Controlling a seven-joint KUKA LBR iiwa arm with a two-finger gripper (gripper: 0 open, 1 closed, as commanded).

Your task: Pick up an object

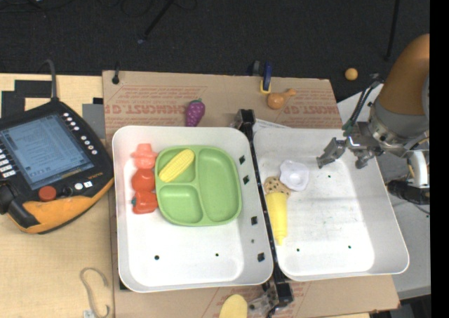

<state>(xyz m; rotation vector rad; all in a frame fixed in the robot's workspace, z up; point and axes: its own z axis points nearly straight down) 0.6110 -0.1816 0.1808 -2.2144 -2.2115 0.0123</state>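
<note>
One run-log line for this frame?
gripper: open, above right bin, holding nothing | yellow cone, white cup: in right bin | green tray: left bin

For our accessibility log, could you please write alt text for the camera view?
A grey robot arm's gripper, fingers spread and holding nothing, hovers over the right white bin containing a yellow toy ice-cream cone; the left white bin holds a green divided plate.

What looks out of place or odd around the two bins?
Several toys lie outside the bins: a purple grape bunch and an orange pear-like piece on the cardboard behind, and a yellow piece at the front edge.
</note>
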